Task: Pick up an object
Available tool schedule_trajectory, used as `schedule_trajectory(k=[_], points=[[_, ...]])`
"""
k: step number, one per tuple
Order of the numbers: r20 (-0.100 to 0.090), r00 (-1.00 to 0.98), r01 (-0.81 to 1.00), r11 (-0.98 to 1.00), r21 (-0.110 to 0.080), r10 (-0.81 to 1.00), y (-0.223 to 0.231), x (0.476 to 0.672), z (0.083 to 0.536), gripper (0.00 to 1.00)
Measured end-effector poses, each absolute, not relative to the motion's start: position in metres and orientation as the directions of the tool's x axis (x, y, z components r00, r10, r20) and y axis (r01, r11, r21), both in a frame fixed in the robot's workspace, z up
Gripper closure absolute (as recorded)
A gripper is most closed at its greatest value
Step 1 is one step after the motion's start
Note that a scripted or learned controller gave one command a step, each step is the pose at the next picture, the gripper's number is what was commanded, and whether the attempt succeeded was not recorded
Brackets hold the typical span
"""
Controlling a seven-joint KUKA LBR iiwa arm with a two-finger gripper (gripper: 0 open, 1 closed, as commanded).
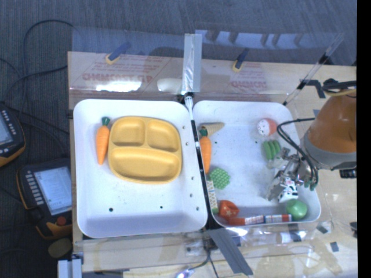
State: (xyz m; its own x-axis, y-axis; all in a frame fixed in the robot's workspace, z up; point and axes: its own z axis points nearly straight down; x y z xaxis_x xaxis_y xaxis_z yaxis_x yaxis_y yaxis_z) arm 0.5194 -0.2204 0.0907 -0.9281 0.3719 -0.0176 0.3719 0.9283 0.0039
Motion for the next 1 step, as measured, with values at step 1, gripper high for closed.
schedule_trajectory(k=[1], points=[[-0.012,-0.884,0.468,0.884,0.001,0.468,-0.2016,0.5689,0.0896,0.00]])
